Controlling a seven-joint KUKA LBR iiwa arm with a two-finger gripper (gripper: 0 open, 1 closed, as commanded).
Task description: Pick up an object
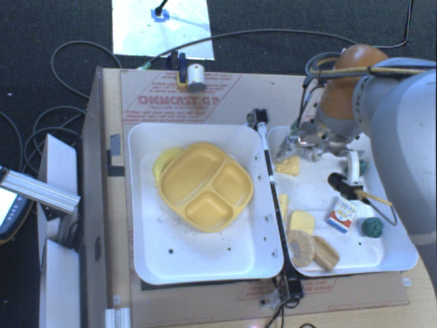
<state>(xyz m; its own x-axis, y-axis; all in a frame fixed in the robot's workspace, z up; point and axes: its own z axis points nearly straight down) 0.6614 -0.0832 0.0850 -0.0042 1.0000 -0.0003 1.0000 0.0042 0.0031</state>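
Observation:
My gripper (292, 147) hangs low over the far left corner of the right bin (396, 251). Just below its tip lies a yellow wedge (288, 167), touching it or very close; I cannot tell which. The right bin also holds a thin yellow piece (283, 202), a yellow block (301, 221), a round beige biscuit (300, 247), a tan wooden piece (326, 254), a small red, white and blue carton (341, 215) and a dark green ball (372, 227).
In the left bin (157, 258) a yellow divided plate (205, 184) lies over another yellow thing (164, 162). A long black stick (267, 159) runs along the wall between the bins. The grey arm (403, 135) covers the right bin's far right part.

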